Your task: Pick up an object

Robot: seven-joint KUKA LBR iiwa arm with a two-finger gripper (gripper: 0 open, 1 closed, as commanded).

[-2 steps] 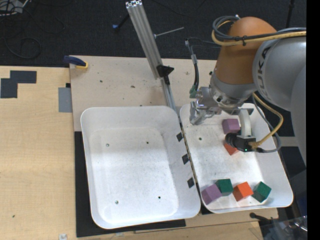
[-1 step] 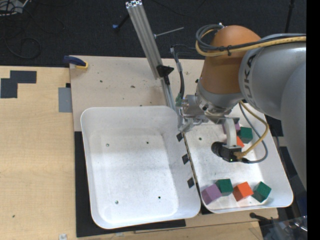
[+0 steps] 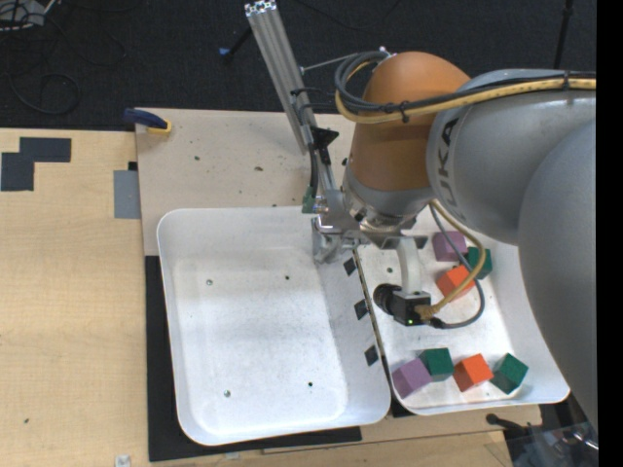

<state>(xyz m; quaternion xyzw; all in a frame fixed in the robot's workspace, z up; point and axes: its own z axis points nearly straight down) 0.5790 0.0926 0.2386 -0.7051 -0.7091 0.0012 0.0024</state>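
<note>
Several small blocks lie in the right bin point(image 3: 541, 381). Near its front edge sit a purple block point(image 3: 411, 375), a green block point(image 3: 438, 361), an orange block point(image 3: 473, 370) and another green block point(image 3: 509, 372). Further back, close under the arm, are a purple block point(image 3: 449, 245), a green block point(image 3: 478, 260) and an orange block point(image 3: 453, 280). My gripper point(image 3: 327, 243) hangs low at the back of the divide between the two bins, left of all the blocks. The wrist hides most of it, and I see no block in it.
The left bin point(image 3: 175, 290) is a white tray with a few dark specks. A slanted metal rail point(image 3: 282, 66) rises behind the gripper. The grey arm covers the back of the right bin. Black markers run along the divide point(image 3: 365, 309).
</note>
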